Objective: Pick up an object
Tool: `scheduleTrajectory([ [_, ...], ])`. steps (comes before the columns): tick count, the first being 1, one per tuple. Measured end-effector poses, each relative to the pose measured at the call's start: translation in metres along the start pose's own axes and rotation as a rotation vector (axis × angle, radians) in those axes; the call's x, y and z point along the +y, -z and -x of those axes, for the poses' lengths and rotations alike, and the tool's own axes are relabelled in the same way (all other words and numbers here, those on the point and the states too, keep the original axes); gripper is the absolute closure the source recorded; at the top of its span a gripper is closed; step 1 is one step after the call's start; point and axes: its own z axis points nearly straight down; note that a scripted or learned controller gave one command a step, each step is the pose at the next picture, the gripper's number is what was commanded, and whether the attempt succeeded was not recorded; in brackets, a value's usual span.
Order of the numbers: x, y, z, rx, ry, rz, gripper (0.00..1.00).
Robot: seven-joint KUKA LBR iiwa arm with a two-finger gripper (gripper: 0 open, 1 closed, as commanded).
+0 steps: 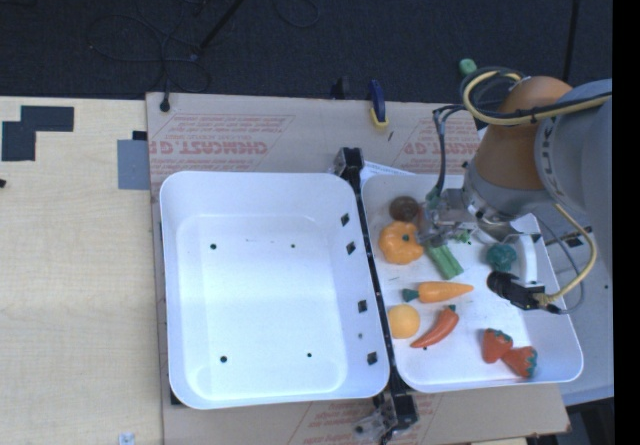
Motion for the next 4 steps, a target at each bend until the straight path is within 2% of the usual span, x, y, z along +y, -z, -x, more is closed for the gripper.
scheduleTrajectory([
  [1,-0.085,-0.033,0.001,-0.003,-0.003,-0.037,1.00],
  [2,0.016,0.072,-0.087,-0.001,0.012,-0.017,1.00],
  [3,0.010,0.064,-0.080,-0.004,0.001,-0.035,0.00],
  [4,0.036,-0.004,-0.030,-0.006,-0.003,-0.038,0.00],
])
